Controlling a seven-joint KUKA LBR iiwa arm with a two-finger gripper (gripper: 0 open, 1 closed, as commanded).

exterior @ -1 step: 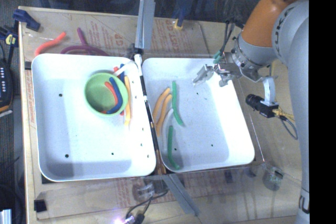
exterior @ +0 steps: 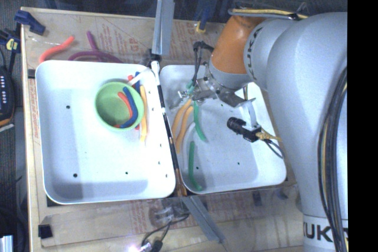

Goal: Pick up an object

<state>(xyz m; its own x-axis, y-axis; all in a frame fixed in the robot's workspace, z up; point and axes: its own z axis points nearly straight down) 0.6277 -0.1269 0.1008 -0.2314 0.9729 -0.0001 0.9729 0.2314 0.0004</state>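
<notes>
From the fixed camera above the worktop (exterior: 88, 26), two shallow white bins sit side by side; the left bin (exterior: 77, 168) carries a green bowl (exterior: 112, 106) tilted on its side near the upper middle, with red, blue and orange strips curled inside it and along its right edge; the right bin (exterior: 236, 171) carries several long thin pieces: orange strips (exterior: 182, 118) lying against its left wall, a green strip (exterior: 199, 127) running down from the tool, and a second green strip (exterior: 192, 165) lower, near the bottom left corner.

The grey arm (exterior: 307, 85) reaches in from the right, its orange band (exterior: 231, 44) above the upper part of the right bin; the tool (exterior: 193, 91) is low in the upper left corner of that bin, just above the top ends of the orange and green strips; whether its two fingers are spread or pressed together I cannot tell, nor whether any strip is between them.

A small black fitting (exterior: 239, 126) with a cable hangs off the wrist over the middle of the right bin; on the bare worktop behind the left bin lie an orange strip (exterior: 56, 49) and a purple strip (exterior: 94, 55).
</notes>
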